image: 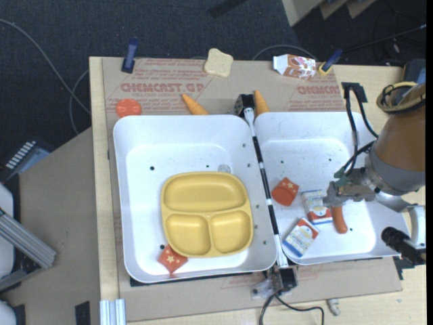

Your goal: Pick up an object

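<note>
At the far left of the worktop point(101, 202) I saw a small round orange disc point(128, 107) lying on the cardboard just above the left white bin point(128, 181), with a blue clip point(129, 55) at the upper left edge. In that bin lay a yellow three-compartment plastic plate point(206, 212), and a small red block with a yellow star point(172, 258) touched its lower left rim. Above the bins, toward the top centre of the frame, I made out a beige slice of toy bread point(218, 62) and an orange carrot-shaped piece point(195, 105). In the right white bin point(304, 134) sat a red cube point(285, 192) near the left wall, a small white carton with red and blue print point(300, 237) below it, a second printed packet point(316, 207) and a red-orange sausage-shaped toy point(339, 219). The hand point(337, 193) hung low over that packet and sausage at the right of the frame; I could not tell how it stood.
</note>
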Controlling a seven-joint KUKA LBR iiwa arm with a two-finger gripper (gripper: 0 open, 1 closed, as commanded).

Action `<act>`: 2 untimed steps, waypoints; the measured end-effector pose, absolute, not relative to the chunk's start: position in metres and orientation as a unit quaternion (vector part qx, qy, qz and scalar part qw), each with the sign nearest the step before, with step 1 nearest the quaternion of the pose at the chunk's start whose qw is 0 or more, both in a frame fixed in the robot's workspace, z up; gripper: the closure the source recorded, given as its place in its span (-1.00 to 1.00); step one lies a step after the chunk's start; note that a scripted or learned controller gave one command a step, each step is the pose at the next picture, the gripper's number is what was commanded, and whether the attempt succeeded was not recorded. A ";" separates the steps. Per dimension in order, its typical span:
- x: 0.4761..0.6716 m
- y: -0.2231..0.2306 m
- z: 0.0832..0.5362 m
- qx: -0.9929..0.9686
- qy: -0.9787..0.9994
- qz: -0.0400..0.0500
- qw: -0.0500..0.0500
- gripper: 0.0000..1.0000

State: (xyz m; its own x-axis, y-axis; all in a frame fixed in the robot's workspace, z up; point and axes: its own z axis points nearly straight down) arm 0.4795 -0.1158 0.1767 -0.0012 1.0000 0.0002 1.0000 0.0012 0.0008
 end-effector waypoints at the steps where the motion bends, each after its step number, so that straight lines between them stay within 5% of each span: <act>1: 0.542 -0.195 0.216 0.707 0.707 0.000 0.002 1.00; 2: 0.541 -0.194 0.216 0.707 0.707 0.000 0.001 -1.00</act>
State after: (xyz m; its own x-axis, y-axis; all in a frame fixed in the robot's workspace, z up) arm 0.5415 -0.1941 0.2158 0.0001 1.0000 -0.0014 1.0000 -0.0001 0.0013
